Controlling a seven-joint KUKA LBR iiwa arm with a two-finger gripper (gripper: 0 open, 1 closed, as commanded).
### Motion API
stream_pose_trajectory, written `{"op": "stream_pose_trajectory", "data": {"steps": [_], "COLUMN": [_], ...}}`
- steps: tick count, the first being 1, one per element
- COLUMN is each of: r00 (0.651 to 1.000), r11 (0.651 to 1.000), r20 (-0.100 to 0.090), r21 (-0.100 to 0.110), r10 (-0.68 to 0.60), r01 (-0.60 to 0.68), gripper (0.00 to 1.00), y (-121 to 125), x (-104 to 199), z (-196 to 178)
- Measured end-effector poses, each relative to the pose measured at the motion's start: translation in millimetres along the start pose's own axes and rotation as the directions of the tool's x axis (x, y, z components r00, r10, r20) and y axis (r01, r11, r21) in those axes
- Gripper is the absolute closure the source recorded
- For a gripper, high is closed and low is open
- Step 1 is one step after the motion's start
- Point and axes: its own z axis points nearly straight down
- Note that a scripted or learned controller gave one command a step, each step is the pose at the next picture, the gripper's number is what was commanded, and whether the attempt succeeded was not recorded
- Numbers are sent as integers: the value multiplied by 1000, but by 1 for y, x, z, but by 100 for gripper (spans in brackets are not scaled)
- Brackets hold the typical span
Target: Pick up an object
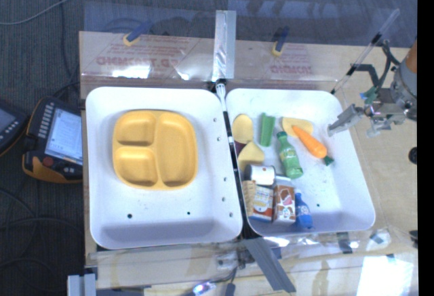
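Note:
The right bin (352, 193) holds several items. An orange carrot (310, 142) lies next to a green bottle (290, 156), with a green cylinder (266, 129) and yellow pieces (242, 127) to their left. Small cartons (260, 198) and a blue bottle (303, 213) lie along the bin's front. My gripper (356, 127) hangs over the bin's right rim, just right of the carrot and apart from it. It is open, with nothing between its fingers (341, 121).
The left bin (102, 206) holds a yellow divided plate (154, 148). A metal divider strip (224, 44) stands at the back between the bins. A teach pendant (54, 140) lies on the floor to the left.

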Motion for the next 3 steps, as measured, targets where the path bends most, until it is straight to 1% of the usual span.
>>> {"op": "stream_pose_trajectory", "data": {"steps": [1, 2, 3], "r00": [974, 968, 969], "r11": [974, 968, 969], "r20": [-2, 2, 1], "r21": [1, 0, 3], "r10": [225, 250, 248], "r01": [-225, -250, -248], "gripper": [0, 0, 100], "y": [25, 55, 56], "x": [-6, 8, 9], "z": [99, 188, 180]}}
